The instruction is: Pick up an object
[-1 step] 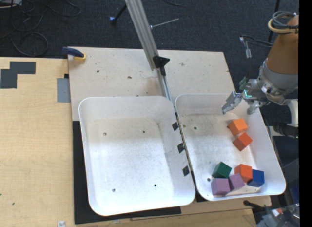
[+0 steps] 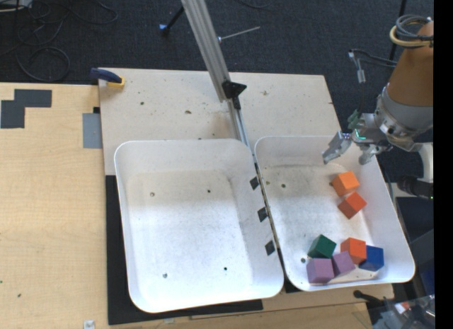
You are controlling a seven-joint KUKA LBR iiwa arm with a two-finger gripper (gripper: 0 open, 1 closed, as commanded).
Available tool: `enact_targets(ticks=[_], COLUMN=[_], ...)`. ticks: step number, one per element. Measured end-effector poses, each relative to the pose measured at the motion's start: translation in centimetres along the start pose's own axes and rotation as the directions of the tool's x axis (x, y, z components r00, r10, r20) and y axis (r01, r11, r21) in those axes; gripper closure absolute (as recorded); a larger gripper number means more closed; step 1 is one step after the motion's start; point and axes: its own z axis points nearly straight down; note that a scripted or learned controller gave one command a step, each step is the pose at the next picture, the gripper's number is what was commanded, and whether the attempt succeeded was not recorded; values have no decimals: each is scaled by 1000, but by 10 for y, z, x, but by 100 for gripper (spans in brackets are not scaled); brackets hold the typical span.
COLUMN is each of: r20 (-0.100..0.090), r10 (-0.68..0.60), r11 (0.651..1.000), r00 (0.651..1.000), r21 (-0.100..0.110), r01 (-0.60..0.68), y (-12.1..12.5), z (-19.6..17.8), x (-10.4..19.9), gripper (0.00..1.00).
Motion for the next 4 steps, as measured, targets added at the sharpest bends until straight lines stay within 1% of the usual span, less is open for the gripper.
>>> enact_targets(ticks=[1,2,3,4], r20=[-1,-1,0,0], r10=[3,3,6,10], r11=[1000,1000,1000,1000], r00=[1000,1000,1000,1000], r21=[6,4,-1,0], r01=[-3,-3,-6,-10], y=[-1,-3,-3,-3], z=[65,109,142,131], x=[1,5,6,5], gripper=[0,0,0,100])
